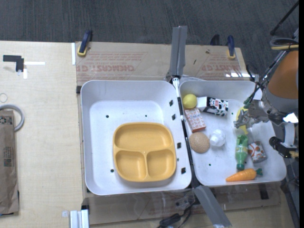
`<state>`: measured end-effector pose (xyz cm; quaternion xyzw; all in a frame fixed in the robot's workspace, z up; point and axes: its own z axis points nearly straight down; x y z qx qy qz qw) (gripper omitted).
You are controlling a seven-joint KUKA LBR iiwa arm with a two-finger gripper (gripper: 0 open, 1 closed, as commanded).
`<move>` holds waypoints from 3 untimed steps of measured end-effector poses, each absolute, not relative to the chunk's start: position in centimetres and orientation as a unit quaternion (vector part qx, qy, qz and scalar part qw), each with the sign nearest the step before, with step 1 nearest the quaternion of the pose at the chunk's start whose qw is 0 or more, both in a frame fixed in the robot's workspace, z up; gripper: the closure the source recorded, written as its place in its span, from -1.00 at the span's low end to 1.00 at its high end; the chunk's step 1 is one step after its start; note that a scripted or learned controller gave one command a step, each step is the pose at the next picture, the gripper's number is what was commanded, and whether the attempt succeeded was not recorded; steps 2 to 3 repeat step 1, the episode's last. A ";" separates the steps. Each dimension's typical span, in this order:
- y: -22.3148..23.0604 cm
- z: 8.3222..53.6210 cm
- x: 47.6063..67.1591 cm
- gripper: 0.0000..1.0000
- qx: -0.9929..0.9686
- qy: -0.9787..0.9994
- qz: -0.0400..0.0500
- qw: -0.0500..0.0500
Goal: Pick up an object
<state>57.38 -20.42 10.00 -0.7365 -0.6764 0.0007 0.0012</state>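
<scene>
Camera view: two white bins side by side on the bench. Left bin has a yellow divided tray sitting near its middle, bare floor around it. Right bin holds the clutter: lemon at the back-left corner, black-and-white carton just beside it, pink box along the left wall, brown egg-shaped item in front of that, small white crumpled thing touching or nearly touching the brown item. Right side: green bottle, orange-and-white packet just beside it, carrot near the front edge. Gripper reaches in over the right wall, low above the bottle's top; something yellow-green sits at its tips, cannot tell if it's gripped or whether the hand is wide or narrow. Centre of the right bin floor is open room; right edge is crowded by bottle, packet and arm.
</scene>
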 end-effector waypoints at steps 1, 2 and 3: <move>-15.5 20.3 59.1 1.00 -0.744 -0.668 0.001 0.000; -15.5 20.3 59.1 1.00 -0.744 -0.668 0.001 0.000; -15.5 20.3 59.1 1.00 -0.744 -0.668 0.001 0.000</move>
